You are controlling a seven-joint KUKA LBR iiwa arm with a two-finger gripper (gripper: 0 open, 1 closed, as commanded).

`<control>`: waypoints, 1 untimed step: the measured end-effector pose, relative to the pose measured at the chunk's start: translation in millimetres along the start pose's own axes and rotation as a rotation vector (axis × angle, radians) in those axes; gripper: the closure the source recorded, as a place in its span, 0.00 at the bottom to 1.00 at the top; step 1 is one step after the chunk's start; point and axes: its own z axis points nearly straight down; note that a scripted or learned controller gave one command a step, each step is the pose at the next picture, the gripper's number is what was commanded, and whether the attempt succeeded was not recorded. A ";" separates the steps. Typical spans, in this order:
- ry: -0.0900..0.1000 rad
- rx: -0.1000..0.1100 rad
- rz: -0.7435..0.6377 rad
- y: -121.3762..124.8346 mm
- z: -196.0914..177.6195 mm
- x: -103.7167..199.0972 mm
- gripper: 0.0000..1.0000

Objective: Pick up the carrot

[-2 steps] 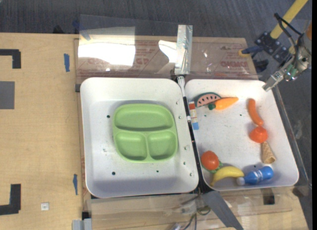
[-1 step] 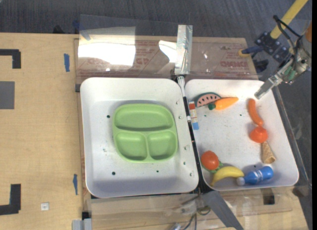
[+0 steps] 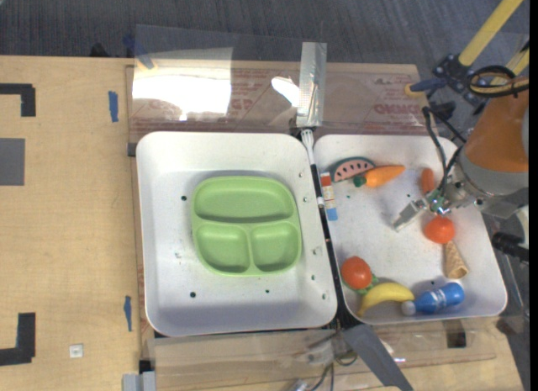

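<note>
The carrot (image 3: 384, 176), orange with a green top, lies in the upper part of the right bin (image 3: 496, 297), pointing right, next to a watermelon slice (image 3: 353, 166). My gripper (image 3: 423, 218) hangs low over the bin's middle right, below and to the right of the carrot and apart from it. It looks open, with one grey finger (image 3: 408, 215) angled out to the left and nothing held between the fingers. A red-orange round fruit (image 3: 440, 230) sits right beside the gripper.
The right bin also holds a red tomato (image 3: 356, 272), a banana (image 3: 385, 296), a blue bottle (image 3: 439, 298), a cone (image 3: 455, 259) and another reddish piece (image 3: 429, 179). A green divided plate (image 3: 246, 223) fills the left bin (image 3: 160, 213). The arm's cables cross the upper right.
</note>
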 end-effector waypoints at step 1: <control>0.001 0.002 0.438 68.6 8.4 -15.9 0.00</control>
